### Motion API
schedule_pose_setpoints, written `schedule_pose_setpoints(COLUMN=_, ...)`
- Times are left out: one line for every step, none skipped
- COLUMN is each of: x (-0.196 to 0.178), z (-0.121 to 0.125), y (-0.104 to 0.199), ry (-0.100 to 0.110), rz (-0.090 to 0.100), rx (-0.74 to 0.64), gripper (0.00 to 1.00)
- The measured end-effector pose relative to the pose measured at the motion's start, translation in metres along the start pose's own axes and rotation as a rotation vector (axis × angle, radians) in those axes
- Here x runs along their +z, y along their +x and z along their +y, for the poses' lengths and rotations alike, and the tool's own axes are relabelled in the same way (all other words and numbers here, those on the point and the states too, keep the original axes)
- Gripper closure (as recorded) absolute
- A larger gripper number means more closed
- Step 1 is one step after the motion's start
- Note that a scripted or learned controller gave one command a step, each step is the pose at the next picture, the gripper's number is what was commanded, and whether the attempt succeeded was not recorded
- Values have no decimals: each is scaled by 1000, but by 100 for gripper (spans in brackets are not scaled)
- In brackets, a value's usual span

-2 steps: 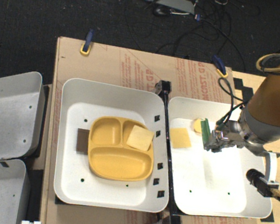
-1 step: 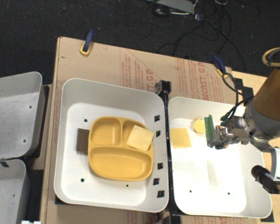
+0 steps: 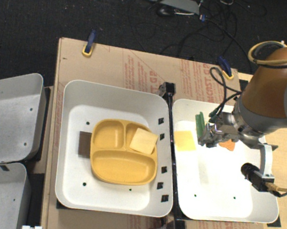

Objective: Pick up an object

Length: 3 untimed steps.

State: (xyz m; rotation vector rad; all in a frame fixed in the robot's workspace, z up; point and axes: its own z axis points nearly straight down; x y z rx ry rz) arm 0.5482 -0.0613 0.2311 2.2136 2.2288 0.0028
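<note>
Cardboard-topped bench [image 3: 140, 65] on dark cabled floor, two white bins [image 3: 74, 106], gripper [image 3: 211, 135] low over right bin [image 3: 226, 205], finger state unclear.

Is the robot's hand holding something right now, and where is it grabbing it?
I can't tell. The gripper hangs over the right bin, close to a green thing and an orange thing, but its fingertips are hidden.

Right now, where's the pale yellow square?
It lies in the left bin, on the yellow tray's upper right compartment, tilted, near the divider between the two bins.
</note>
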Motion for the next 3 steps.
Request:
schedule_pose_setpoints(x=4, z=5, y=45, ry=2, rz=0, rx=-1, gripper=100)
schedule_pose_setpoints(x=13, z=22, y=99, ry=1, rz=0, rx=-1, gripper=100)
schedule_pose_setpoints(x=13, z=24, y=148, ry=1, rz=0, rx=-1, gripper=100)
